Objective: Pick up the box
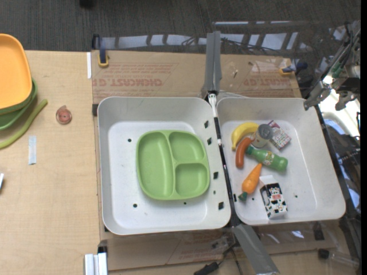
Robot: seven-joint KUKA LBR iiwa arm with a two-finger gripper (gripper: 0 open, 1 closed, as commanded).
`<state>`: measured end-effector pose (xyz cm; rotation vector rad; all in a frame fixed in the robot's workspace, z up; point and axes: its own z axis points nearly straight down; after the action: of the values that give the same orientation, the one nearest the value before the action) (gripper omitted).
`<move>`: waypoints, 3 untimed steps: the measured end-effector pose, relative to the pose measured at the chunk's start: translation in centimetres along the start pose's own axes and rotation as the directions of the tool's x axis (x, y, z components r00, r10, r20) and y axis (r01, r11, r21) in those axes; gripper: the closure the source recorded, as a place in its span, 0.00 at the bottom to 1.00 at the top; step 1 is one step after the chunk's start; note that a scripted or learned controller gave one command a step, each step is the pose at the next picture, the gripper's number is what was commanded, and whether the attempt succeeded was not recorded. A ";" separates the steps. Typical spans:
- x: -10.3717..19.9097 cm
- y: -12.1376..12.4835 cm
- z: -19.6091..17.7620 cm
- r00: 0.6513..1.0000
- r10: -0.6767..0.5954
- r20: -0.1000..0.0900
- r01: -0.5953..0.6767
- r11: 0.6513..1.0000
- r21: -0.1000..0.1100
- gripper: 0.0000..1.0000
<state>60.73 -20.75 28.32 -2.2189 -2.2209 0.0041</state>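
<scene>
Fingers of the gripper (319, 93) cannot be judged wide or narrow: that end of the arm is a dark, cluttered shape at the far right corner of the right bin (321, 171), blurred against the bright patch and frame parts behind it. Nothing is seen held there, and the gripper sits above and outside the bin's contents, well apart from them.

Inside the right bin lies a loose cluster: a banana (243, 132), a red pepper (242, 152), a green bottle (267, 158) and a carrot (251, 179), with a small can (264, 132) near the banana. The box (273, 200), white with black cow-like patches, lies flat near the bin's front edge, just beside the carrot's tip and apart from the rest. A smaller pinkish packet (280, 136) rests beside the can; it could also pass for a box, so which one is meant is not certain.

As for progress, the pick looks not yet begun: the box rests on the bin floor, and the reach, descent, grasp and lift all remain.

The left bin (109, 153) holds a green divided plate (173, 165). On the worktop (51, 199) to the left, an orange dish (11, 73) is cut off by the frame edge.
</scene>
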 end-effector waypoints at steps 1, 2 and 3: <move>-0.1 2.1 18.5 0.988 -0.157 0.005 0.157 0.988 -0.012 0.00; 0.0 2.2 17.5 0.988 -0.157 0.004 0.157 0.987 -0.016 1.00; -1.5 5.3 11.1 0.873 -0.487 0.006 0.487 0.873 -0.005 1.00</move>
<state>65.97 -22.25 17.23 -1.5925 -2.7136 0.0003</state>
